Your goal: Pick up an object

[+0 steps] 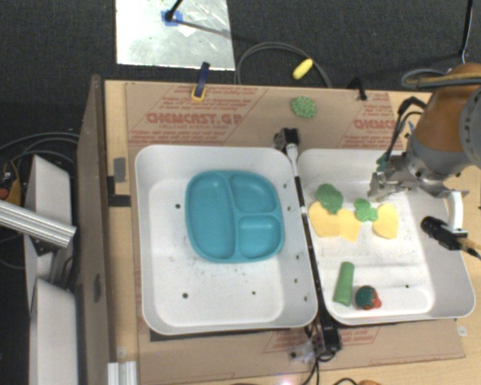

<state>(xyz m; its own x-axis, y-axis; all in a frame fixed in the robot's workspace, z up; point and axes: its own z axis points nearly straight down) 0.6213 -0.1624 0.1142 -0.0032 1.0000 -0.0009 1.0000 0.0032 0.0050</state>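
The right bin (445,295) holds several small toys. A green leafy piece (329,196) lies near its left wall, with a yellow piece (332,223) just below it. A smaller green piece (365,211) and another yellow piece (386,221) sit near the middle. A green cylinder (344,283) and a red and green ball (367,297) lie toward the front. My gripper (380,184) hangs over the back of this bin, just above and right of the small green piece, with nothing visibly in it.
The left bin (160,295) holds a blue divided plate (234,216). A black clamp (289,141) sits at the back between the bins. A green disc (304,107) and a yellow object (302,69) lie behind the bins. The grey arm (453,131) enters from the right.
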